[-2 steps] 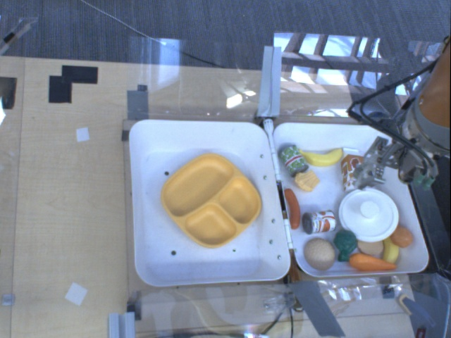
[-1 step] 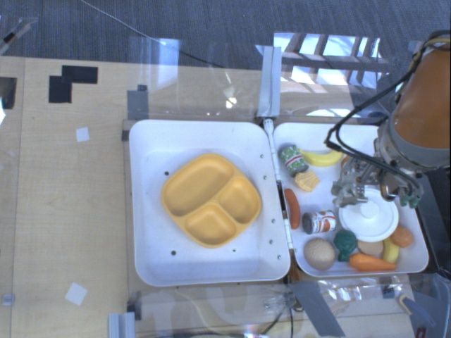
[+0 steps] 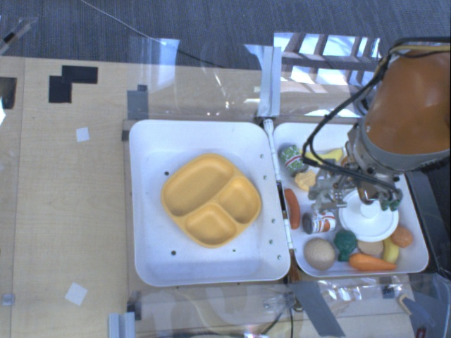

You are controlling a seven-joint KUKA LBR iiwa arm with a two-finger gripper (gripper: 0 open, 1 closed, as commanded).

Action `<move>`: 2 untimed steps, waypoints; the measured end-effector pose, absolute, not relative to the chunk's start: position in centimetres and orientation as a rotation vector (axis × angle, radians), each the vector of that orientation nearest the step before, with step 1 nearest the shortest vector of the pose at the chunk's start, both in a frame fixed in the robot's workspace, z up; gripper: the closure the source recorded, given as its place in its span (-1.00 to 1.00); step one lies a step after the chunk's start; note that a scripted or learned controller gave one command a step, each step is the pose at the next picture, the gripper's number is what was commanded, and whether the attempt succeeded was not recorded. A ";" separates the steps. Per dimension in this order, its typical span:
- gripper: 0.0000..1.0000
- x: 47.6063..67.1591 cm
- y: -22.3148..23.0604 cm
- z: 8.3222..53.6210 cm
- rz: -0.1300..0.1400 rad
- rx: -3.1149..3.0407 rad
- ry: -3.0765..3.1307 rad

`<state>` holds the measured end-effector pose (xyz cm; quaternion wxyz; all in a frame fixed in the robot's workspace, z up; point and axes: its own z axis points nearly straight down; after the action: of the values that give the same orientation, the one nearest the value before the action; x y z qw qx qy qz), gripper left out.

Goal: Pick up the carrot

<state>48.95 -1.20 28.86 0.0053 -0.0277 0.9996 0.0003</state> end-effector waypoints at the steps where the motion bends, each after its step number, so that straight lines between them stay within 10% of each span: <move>1: 1.00 52.1 7.1 25.2 0.003 -0.470 3.098; 2: 1.00 49.8 10.2 18.4 0.003 -0.684 3.063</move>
<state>49.82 10.18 18.40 0.0018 -0.2179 0.9760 0.0009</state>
